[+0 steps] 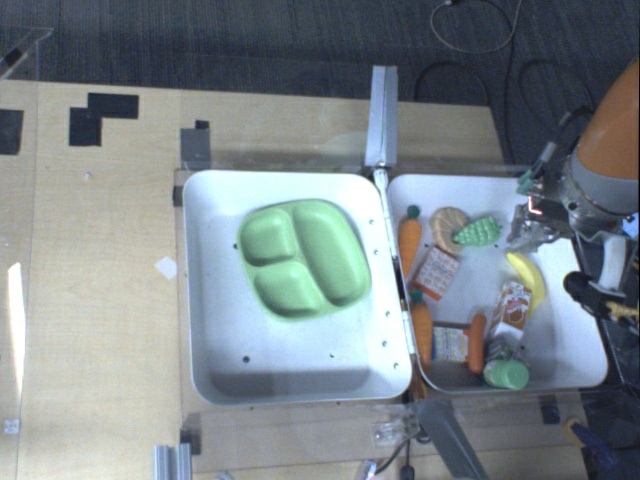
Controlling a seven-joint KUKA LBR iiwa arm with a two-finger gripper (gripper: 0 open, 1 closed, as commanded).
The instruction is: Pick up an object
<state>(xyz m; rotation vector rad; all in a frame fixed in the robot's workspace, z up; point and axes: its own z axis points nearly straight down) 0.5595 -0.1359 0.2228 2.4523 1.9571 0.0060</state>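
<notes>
Lying just below the gripper [527, 226], a yellow banana [528, 277], apart.

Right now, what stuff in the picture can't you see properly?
- Gripper: blurred and small, so its grip cannot be told.
- Arm: cut off by the picture's right edge.
- Packet labels: too small to read.
- Orange item near the green cup: partly hidden by neighbours.

Arm [612, 138] running off right edge; jaws' state blurring out; small packets [450, 343] too tiny for reading labels.
</notes>
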